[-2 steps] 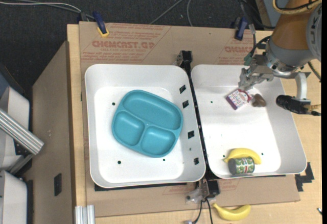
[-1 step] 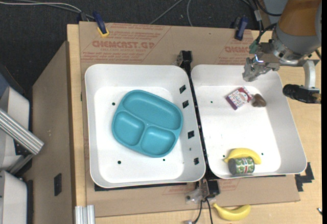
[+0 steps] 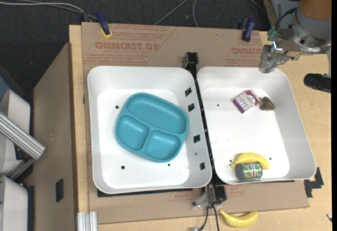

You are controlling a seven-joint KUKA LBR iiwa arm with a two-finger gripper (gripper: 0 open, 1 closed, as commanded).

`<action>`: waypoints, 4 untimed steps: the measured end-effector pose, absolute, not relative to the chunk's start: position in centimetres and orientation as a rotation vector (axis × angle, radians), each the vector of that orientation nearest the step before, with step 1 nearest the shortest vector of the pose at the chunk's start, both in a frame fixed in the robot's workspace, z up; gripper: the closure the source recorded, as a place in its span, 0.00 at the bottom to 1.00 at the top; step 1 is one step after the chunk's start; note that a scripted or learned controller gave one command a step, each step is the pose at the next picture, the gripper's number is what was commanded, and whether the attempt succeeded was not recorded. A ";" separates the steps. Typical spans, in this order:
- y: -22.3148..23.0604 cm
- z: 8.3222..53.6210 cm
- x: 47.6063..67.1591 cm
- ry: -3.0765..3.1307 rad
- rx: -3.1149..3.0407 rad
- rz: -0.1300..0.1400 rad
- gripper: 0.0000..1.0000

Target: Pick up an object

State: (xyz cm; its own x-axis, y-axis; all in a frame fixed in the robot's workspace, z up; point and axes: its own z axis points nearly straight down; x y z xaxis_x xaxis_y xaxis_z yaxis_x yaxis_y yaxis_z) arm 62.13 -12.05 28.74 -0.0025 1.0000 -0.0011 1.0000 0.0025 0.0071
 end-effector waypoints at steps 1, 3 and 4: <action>-7.4 26.6 60.9 2.230 2.220 -0.001 1.00; 2.5 25.6 58.2 2.231 2.217 0.000 1.00; 7.4 24.7 58.2 2.231 2.218 -0.002 1.00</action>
